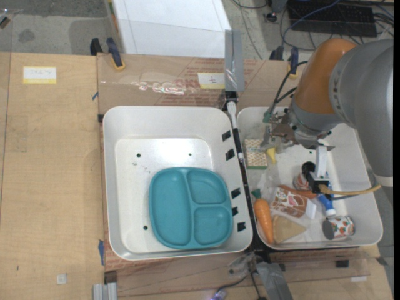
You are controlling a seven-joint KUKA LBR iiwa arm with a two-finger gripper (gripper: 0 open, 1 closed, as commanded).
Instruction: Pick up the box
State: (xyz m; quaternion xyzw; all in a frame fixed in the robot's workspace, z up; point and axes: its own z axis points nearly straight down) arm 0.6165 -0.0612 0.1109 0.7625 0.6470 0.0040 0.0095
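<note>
Jaws hidden under the wrist: whether the gripper (275, 137) is released or clenched cannot be told, and nothing is seen held in it.

Nearest in the right bin (347, 167), a carrot (263, 220), a tan wedge (289, 230) and a printed can (340, 227) crowd the near wall. Just beyond them lies the box (291, 202), red and white and tilted. It touches the wedge and sits just beside the carrot.

Farther back, the gripper hangs near the bin's left wall, apart from the box and just beside a checked pad (255, 154).

The likely risk is a wrong pick. A descent from this spot would meet the pad, not the box. Even over the box, the packed neighbours leave little room, so a closing grip could catch the wedge or carrot, or skid off the tilted face. In the left bin (119, 167), a teal tray (189, 208) lies untouched.
</note>
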